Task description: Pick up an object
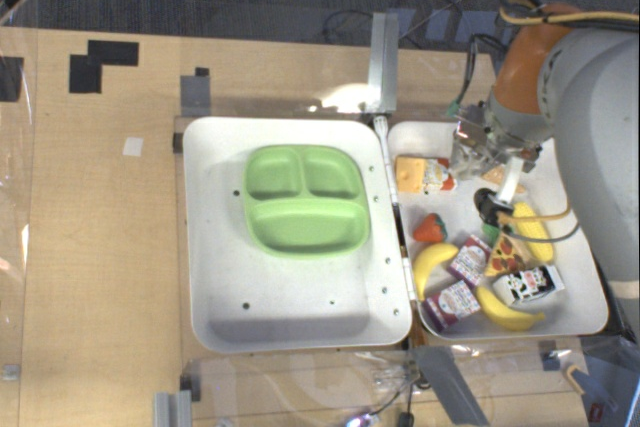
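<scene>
Pincer (478, 158), metallic, hangs over the right bin (590, 310); its opening cannot be told. Just left lies a blocky orange-and-white packet (418, 175), a smooth curved banana (432, 264) nearer.

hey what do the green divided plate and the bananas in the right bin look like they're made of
Green divided plate: probably moulded plastic, matte, uniform colour with soft rounded compartment edges. Bananas: likely plastic toy food, smooth, evenly yellow with a slight sheen.
</scene>
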### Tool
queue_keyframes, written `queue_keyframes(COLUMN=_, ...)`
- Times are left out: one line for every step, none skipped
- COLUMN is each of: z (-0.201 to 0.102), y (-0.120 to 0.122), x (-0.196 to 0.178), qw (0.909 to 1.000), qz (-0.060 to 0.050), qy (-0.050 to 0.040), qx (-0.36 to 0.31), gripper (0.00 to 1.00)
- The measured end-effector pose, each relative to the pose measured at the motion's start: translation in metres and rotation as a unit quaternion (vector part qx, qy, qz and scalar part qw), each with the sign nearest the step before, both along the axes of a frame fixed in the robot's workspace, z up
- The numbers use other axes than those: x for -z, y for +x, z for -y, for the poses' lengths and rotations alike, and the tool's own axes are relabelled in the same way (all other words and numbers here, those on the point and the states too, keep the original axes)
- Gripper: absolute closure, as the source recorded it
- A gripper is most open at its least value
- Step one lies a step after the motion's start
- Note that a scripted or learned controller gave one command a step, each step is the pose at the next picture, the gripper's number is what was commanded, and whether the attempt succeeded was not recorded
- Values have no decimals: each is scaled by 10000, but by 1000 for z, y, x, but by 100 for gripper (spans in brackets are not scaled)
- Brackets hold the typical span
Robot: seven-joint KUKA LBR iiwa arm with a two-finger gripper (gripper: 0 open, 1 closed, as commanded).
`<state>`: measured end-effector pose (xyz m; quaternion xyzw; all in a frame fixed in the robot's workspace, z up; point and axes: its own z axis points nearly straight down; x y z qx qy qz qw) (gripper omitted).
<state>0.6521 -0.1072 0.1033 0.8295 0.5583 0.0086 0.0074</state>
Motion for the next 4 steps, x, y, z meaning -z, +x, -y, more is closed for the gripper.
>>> queue_keyframes(z=62, y=19, x=16, qw=9850, qz=-84, qy=31, qx=1723, gripper=100)
queue_keyframes(z=67, y=0, x=-70, qw=9763, qz=-81, qy=37, qx=2160, gripper=100)
queue_keyframes(z=7, y=-16, x=-160, qw=8943, qz=-79, qy=70, qx=4473, gripper=100)
queue_keyframes(z=29, y=-31, x=-221, qw=8971, qz=-79, qy=68, qx=4418, gripper=100)
